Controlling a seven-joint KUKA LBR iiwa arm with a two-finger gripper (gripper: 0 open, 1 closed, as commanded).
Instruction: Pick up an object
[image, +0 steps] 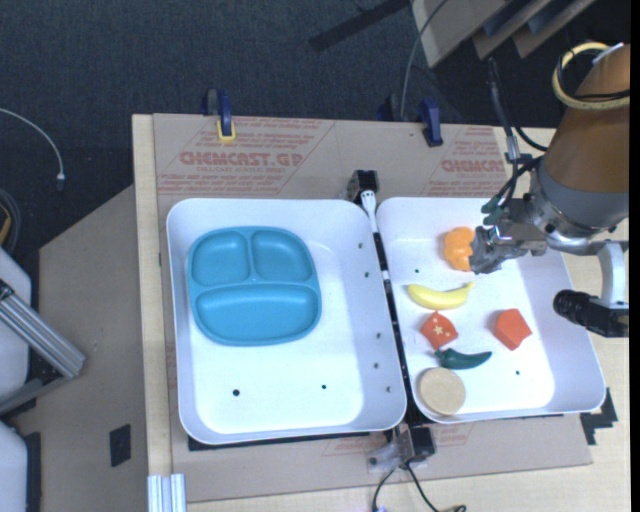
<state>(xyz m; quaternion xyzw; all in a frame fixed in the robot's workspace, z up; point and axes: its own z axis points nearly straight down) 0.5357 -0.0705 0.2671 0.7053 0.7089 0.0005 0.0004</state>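
Note:
In the right bin lie an orange fruit-like piece, a yellow banana, a red strawberry-like piece, a red block, a dark green pepper and a tan round disc. My gripper is low at the back of this bin, right beside the orange piece and touching or nearly touching its right side. Nothing shows plainly between its fingers.
The left bin holds a blue divided plate in its back half. A raised divider edge runs between the bins. Clamps sit at the bench's back edge.

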